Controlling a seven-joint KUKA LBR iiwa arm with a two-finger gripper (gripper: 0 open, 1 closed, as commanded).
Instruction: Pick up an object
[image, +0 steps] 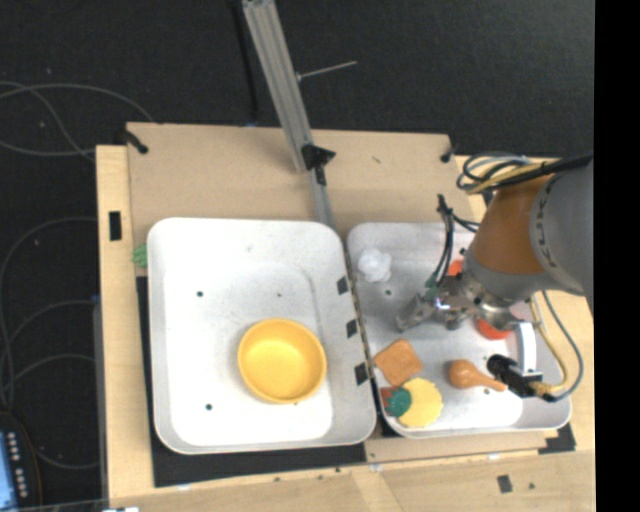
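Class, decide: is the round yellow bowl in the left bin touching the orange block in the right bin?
Apart. The camera view shows the yellow bowl and the orange block in separate bins, rims between them.

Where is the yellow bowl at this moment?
In the camera view the yellow bowl sits in the left bin, in its lower right part, near the divider between the two bins, away from the gripper.

A yellow bowl (282, 359) sits in the left bin (200, 260). The end effector (432, 312) reaches down into the right bin (400, 245), near a clear cup (374, 264), an orange block (398, 361), a yellow ball (421, 400) and a wooden spoon (468, 375), all on the table (220, 170).
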